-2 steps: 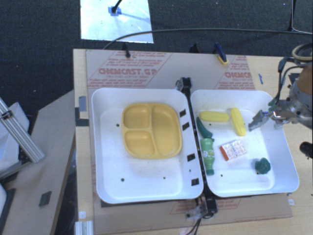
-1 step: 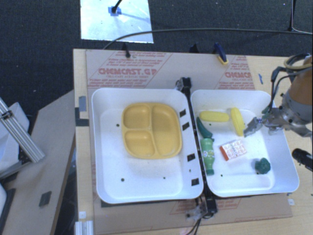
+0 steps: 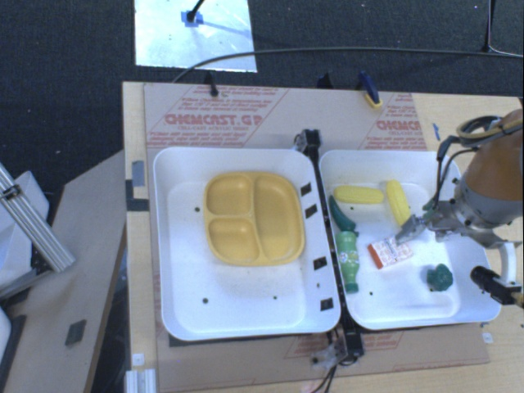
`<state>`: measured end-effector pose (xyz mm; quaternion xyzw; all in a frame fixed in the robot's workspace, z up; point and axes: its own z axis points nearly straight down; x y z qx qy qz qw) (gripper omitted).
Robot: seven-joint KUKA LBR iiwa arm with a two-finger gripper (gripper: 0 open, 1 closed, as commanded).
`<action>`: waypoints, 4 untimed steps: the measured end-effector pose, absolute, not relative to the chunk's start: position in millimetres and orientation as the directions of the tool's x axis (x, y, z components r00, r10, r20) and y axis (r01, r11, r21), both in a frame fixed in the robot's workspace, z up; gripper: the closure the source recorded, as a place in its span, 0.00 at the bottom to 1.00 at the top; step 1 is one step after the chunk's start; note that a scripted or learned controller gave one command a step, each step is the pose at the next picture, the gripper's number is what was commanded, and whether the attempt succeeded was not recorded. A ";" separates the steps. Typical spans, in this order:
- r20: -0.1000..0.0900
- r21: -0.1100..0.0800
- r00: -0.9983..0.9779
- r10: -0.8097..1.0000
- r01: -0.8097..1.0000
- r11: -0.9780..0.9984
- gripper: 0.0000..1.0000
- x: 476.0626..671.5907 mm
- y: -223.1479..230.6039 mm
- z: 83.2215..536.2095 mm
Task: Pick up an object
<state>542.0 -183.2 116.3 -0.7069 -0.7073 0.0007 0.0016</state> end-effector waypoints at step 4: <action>0.001 0.003 -0.011 1.000 1.000 0.011 1.00 544.6 -125.4 247.6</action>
